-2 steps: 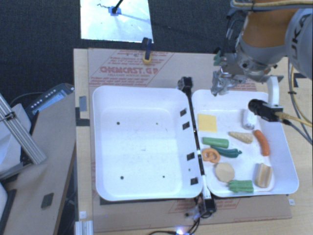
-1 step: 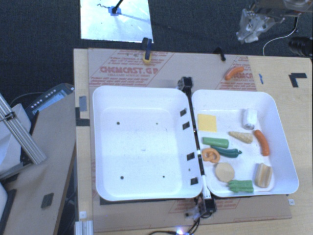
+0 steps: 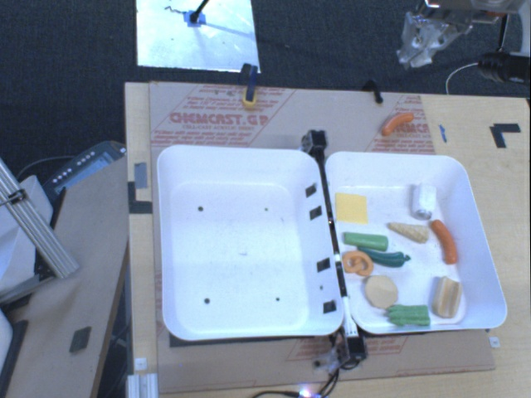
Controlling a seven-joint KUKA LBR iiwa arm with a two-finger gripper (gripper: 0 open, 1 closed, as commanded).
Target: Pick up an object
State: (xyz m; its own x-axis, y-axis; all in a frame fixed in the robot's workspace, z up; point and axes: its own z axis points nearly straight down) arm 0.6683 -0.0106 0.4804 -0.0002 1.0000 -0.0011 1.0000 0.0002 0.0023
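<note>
My gripper [image 3: 416, 46] hangs at the top right, above the dark floor beyond the bench's back edge and well away from both bins. The right bin [image 3: 477, 222] holds several toy foods: a yellow square slice [image 3: 352, 208], a white cylinder [image 3: 424, 201], an orange sausage [image 3: 445, 241], a tan wedge [image 3: 410, 232], a green cucumber [image 3: 366, 241], a dark green pepper [image 3: 388, 259], an orange ring [image 3: 358, 263], a tan disc [image 3: 381, 291], a green leafy piece [image 3: 409, 314] and a bread piece [image 3: 446, 297]. A second orange sausage [image 3: 397, 123] lies on the bench behind that bin.
The left bin [image 3: 166, 222] adjoins the right one along a black-clipped seam [image 3: 328, 222]. A yellow and blue clamp [image 3: 248, 85] and a small black clip [image 3: 375, 94] sit at the bench's back edge. A shiny metal plate [image 3: 197, 23] lies on the floor beyond.
</note>
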